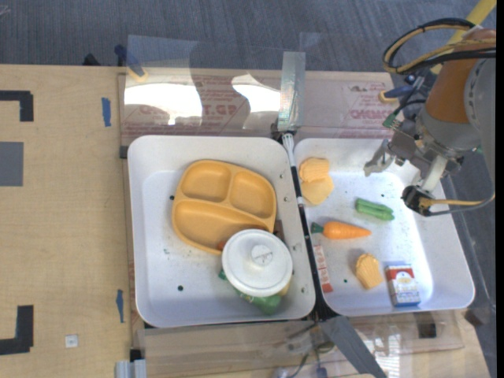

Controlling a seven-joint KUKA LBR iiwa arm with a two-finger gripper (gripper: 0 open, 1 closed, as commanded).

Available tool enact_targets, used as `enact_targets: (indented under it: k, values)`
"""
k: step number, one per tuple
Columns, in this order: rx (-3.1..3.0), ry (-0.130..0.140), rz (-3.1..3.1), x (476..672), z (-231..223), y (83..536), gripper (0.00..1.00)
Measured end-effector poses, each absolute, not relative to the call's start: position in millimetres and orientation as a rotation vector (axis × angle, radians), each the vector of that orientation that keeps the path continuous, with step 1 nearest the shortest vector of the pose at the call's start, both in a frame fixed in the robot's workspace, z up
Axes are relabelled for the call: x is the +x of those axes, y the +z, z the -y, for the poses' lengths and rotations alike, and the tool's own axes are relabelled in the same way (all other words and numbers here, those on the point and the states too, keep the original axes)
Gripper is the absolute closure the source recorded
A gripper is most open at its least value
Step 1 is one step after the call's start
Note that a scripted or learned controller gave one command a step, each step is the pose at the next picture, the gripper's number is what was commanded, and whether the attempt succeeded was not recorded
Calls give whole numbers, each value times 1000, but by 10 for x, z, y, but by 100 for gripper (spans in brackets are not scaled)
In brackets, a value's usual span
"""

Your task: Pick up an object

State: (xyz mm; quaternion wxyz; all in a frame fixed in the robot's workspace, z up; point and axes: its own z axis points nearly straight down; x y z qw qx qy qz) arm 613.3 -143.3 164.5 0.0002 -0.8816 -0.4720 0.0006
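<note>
Hovering at the upper right of the frame, the pincer (391,157) hangs over the far right corner of the right bin (441,250), and whether it is open or closed cannot be told from this slanting angle; nothing shows between its metal parts. Above it rises the grey arm (465,93) with its orange band, looped with black and yellow cables. Below and left of the pincer, on the bin's speckled white floor, lies a short green pod-shaped piece (373,209), and just beneath that a smooth orange carrot (344,230) with a green stub end pointing left. At the bin's upper left sits a pale yellow lumpy item (316,179) against the dividing wall. Toward the lower right lie a small knobbly yellow piece (367,271) and, just beside it, a little red and white box (403,283). In the left bin (150,211) rests a glossy yellow divided plate (224,203), with a round white lidded container (257,261) overlapping its lower right edge.
</note>
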Motion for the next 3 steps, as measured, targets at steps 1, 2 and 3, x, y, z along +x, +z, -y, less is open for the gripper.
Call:
enact_targets:
  k: [1, 2, 3]
  values:
    - [-2753, -21, 1536, 6101, 957, 961, 0]
    - [-2729, -27, 1584, 5749, 1071, 952, 0]
    - [-2728, -28, 1589, 5507, 1054, 949, 0]
